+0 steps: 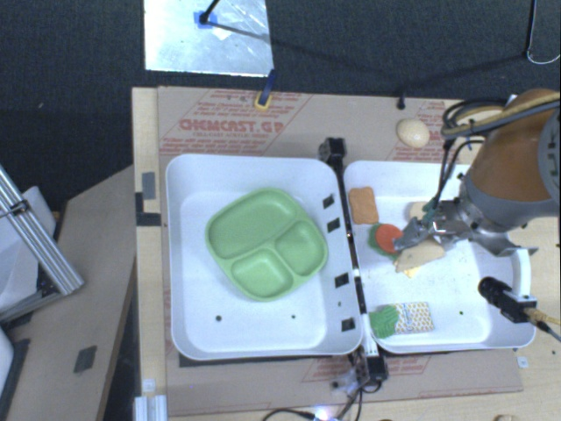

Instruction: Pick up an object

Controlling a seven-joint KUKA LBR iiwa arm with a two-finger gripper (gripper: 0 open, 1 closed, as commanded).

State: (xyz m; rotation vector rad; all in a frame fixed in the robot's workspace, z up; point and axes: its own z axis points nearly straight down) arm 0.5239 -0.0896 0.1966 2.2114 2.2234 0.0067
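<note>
Nearest me in the right bin (pixel 456 336): a small patterned pouch with a green leafy end (pixel 401 319), lying flat near the front wall. Looks light and limp; I'd expect it to fold if pinched at one end.

Mid-bin: my gripper (pixel 410 239) is down low over a pale, wedge-shaped piece (pixel 419 255), with a red, tomato-like toy with a green patch (pixel 383 237) just beside it on the divider side. I judge the pale piece the likeliest target. I cannot tell whether the gripper is released or clenched, or whether anything is caught; its metal parts blur into the objects there. The pale piece reads as rigid, light plastic, probably slick. I'd take it across its narrow width, not along the length. The red toy is rounded and may roll away if nudged.

Further back: a flat orange-tan rectangle (pixel 363 204) lying near the divider. It looks thin, so hard to get under.

Left bin (pixel 188 235): a green sectioned plate (pixel 266 242), broad and stiff, a poor pick.

Beyond the bins: a beige egg-shaped object (pixel 413 132) on the cardboard.
</note>
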